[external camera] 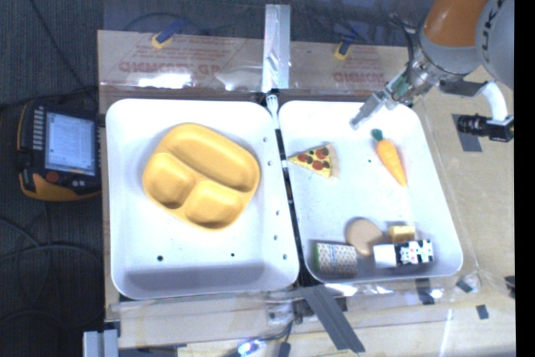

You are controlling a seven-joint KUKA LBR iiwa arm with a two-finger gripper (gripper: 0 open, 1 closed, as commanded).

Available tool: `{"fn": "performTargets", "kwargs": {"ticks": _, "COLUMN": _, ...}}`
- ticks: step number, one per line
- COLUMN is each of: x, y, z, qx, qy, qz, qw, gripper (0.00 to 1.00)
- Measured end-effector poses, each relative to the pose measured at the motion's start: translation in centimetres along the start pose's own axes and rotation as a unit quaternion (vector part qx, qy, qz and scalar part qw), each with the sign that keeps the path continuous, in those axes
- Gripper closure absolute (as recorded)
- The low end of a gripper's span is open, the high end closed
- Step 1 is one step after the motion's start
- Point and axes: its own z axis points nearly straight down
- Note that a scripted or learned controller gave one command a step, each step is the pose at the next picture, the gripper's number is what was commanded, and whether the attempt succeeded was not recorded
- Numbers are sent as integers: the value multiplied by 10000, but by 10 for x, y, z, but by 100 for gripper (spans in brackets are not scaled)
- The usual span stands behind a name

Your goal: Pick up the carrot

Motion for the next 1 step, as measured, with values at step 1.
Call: {"fn": "performTargets", "kwargs": {"ticks": 1, "x": -38, "y": -41, "z": 109, "qx": -22, "qy": 19, "qz": -474, "qw": 9989, "gripper": 0}}
